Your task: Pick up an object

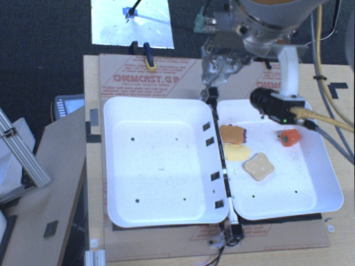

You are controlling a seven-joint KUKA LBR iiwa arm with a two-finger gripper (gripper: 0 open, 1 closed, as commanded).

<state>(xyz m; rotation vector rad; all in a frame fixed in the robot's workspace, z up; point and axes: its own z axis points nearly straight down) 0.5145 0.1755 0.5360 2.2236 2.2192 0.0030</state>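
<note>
In the right bin (310, 201) lie several small items. An orange-brown piece with a purple edge (233, 133) is close to the bin's left wall. Just below it is a flat yellow piece (237, 153), and a beige toast slice (258, 167) lies lower right of that. A red-orange item with a green top (289, 137) rests further right. My gripper (212, 82) hangs above the far end of the divide between the two bins, up and left of the orange-brown piece and apart from every item.
The left bin (161, 159) sits beside the right one, with black clips (215, 176) along their shared edge. A black unit with a yellow cable (275, 107) overhangs the right bin's far side. A yellow-and-black clamp (148, 57) holds the cardboard at the back.
</note>
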